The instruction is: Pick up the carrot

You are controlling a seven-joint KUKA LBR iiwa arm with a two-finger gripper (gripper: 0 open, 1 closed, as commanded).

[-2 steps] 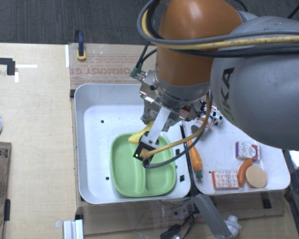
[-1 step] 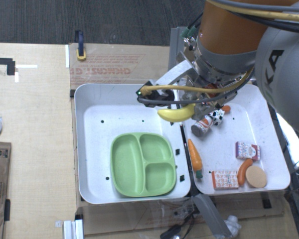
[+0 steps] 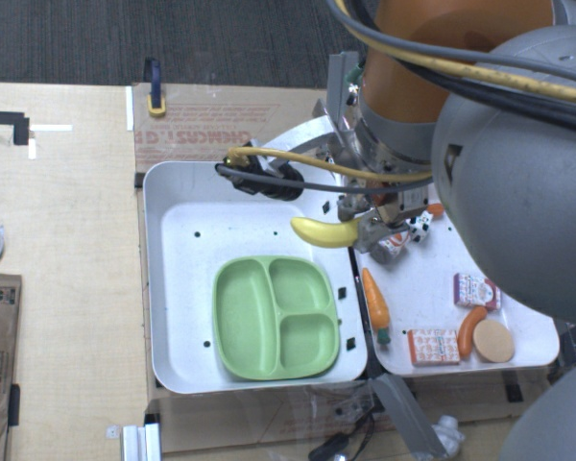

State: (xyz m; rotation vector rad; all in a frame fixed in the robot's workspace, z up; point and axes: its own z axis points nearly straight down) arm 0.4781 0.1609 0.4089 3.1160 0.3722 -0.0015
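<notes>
Against the left wall of the right-hand shallow white bin (image 3: 518,363) lies the small orange carrot (image 3: 374,301) with its green stub end pointing toward the camera, untouched. Up the view from it, well apart, hangs the two-finger gripper (image 3: 365,227), which has a curved yellow banana (image 3: 324,231) caught between its fingers over the bins' shared edge. Beside the carrot, the left bin (image 3: 168,286) carries a green three-compartment plastic tray (image 3: 276,318).

Bench (image 3: 58,257): pale wood.
Left bin (image 3: 173,257): left of the gripper (image 3: 370,221).
Right bin (image 3: 432,286): below the gripper, touching the left bin.
</notes>
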